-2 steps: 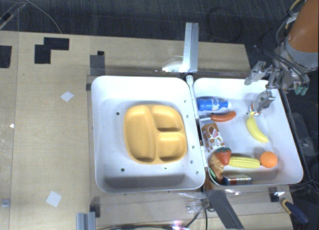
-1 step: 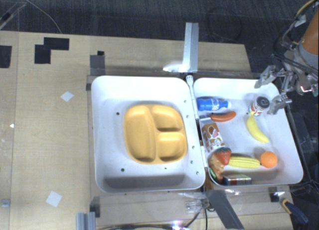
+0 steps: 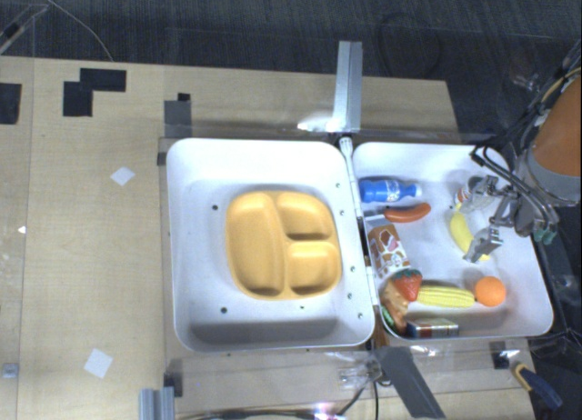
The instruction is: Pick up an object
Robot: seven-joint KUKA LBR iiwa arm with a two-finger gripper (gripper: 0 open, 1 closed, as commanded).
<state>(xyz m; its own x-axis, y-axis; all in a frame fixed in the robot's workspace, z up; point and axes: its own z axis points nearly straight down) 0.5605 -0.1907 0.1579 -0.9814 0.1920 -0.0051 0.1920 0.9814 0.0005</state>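
In the right bin (image 3: 536, 318), my gripper (image 3: 478, 218) hangs over the upper right part with its fingers spread open. One fingertip (image 3: 470, 193) is above a small yellow banana-like piece (image 3: 459, 230), the other (image 3: 486, 244) is just right of it. The yellow piece lies on the bin floor, and I cannot tell whether either finger touches it. Nothing is lifted. Other pickable things lie to the left and below: a blue bottle (image 3: 389, 190), a red sausage (image 3: 406, 213), an orange (image 3: 490, 291) and a yellow corn cob (image 3: 446, 296).
A snack packet (image 3: 387, 247), a strawberry (image 3: 407, 283) and a dark tube (image 3: 432, 327) crowd the right bin's left and front side. The left bin (image 3: 195, 227) holds a yellow divided plate (image 3: 282, 244). A metal post (image 3: 348, 82) stands behind the wall between the bins.
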